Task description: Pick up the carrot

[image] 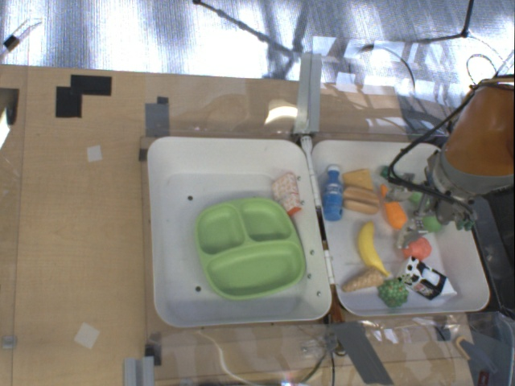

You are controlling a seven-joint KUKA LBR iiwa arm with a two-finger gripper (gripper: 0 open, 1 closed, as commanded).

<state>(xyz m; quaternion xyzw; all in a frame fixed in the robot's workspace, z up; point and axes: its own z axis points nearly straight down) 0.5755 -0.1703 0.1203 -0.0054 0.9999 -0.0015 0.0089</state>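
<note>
On wooden bench (72, 240) — 2 white bins (side by side); gripper (417, 230) state unclear, above carrot (394, 215).

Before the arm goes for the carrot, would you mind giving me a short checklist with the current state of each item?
1. Carrot visible in the right bin: ok.
2. Gripper positioned over that bin, close to the carrot: ok.
3. Carrot free of neighbours: not ok, the hot dog lies just beside it.
4. Carrot between the gripper's tips: cannot tell.
5. Banana away from the approach: ok.
</note>
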